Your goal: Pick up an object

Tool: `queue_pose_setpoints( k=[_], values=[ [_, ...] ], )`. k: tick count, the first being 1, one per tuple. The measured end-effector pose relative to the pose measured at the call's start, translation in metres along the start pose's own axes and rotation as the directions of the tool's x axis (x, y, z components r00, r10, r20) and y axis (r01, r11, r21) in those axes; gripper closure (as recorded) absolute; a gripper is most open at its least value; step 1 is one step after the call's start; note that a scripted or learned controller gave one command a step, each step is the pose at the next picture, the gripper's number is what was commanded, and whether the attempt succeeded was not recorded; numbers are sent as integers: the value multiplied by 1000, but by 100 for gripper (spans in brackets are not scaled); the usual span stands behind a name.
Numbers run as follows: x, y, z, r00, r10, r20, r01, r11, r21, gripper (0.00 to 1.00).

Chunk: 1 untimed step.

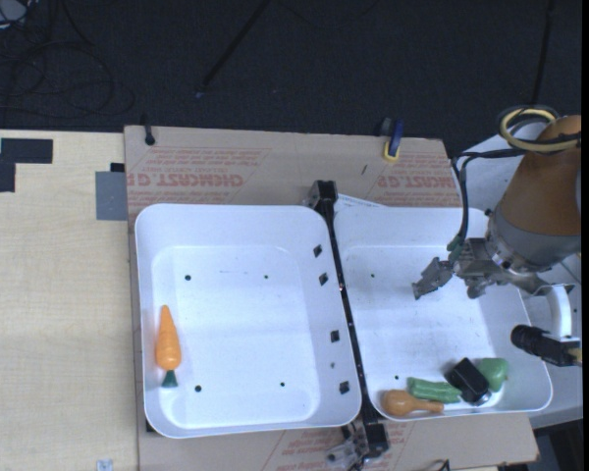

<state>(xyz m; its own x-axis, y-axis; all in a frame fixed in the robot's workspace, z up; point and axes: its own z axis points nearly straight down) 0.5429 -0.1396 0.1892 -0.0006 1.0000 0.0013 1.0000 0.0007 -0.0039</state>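
My gripper hangs over the middle of the right bin, above bare bin floor and with no object under it. Along that bin's front edge lie a green pod-shaped piece, a black block, a green rounded piece and an orange pear-shaped piece. They are well in front of the gripper and slightly to its right. An orange carrot with a green tip lies by the left wall of the left bin.
The two bins meet at a black divider strip with clips. Both stand on a cardboard sheet on the bench. The grey arm comes in over the right bin's right wall.
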Motion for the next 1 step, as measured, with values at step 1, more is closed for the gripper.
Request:
queue_pose_setpoints(
  k=[1],
  values=[
    [88, 36, 2, 1000, -7, -1, 7, 1000, -2, 0]
  ],
)
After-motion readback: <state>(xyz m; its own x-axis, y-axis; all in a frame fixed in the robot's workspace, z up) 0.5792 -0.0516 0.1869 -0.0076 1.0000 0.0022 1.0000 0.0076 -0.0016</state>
